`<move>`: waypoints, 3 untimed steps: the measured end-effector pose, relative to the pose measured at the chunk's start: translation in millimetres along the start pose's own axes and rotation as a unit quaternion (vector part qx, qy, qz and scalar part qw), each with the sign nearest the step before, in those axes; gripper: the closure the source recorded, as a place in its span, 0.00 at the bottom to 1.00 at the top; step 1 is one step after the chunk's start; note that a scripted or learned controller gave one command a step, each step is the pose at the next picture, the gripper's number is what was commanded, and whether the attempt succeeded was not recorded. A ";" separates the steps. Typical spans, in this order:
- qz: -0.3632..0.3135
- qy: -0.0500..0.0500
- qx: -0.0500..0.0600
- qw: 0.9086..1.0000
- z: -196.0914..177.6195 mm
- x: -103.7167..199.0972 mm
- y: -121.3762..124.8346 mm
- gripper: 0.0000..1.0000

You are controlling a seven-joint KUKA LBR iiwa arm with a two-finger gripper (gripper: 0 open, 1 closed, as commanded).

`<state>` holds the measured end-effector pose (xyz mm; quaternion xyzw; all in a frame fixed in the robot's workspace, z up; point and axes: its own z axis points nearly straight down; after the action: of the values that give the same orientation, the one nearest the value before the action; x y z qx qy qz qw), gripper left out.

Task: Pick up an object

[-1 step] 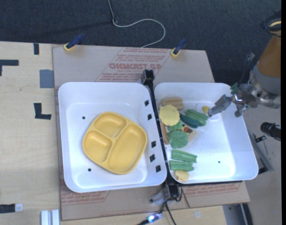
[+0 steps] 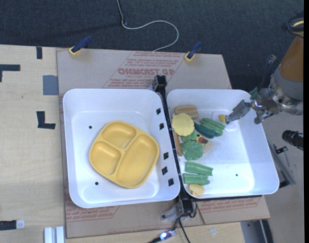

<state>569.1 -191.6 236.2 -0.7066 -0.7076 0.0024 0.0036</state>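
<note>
Camera view puts my gripper (image 2: 234, 114) over the right bin (image 2: 255, 151), its upper right part; I cannot tell its state. The toy food pile (image 2: 194, 135) lies to its left against the divider, the teal piece (image 2: 210, 127) nearest, long axis crosswise.

Only legible txt: red print on the cardboard sheet (image 2: 139, 72) under the bins, upside down in the camera view, reads approx. "CHEMCAST GP", w/ smaller red lines above it too small to read.
</note>
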 end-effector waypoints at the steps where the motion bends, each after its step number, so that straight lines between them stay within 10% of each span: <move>1: 0.000 0.000 0.002 1.000 49.3 4.0 -4.6 0.00; 3: 0.000 0.001 -0.001 1.000 153.8 5.4 -3.1 0.00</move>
<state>564.7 -186.0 82.5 -0.7066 -0.7076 0.0013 0.0032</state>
